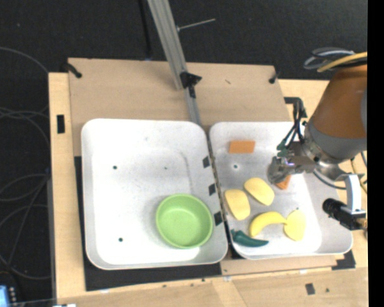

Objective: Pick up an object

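Your end effector (283, 170) sits low in the right bin (333, 238), over a small orange piece (282, 183) that peeks out on its near side; you cannot tell how it is set or whether it grips that piece. Near it lie an orange block (242, 147), a banana (267, 222) and three yellow pieces, with a green bowl (184, 220) in the left bin (115, 146).

- One camera, fixed high above the counter (147, 88), looks down at a slant — far edge at the top of the frame.
- It stands well back: both white bins (96, 146) fit whole, with dark floor (25, 31) around.
- The arm (342, 117) enters from the right side.
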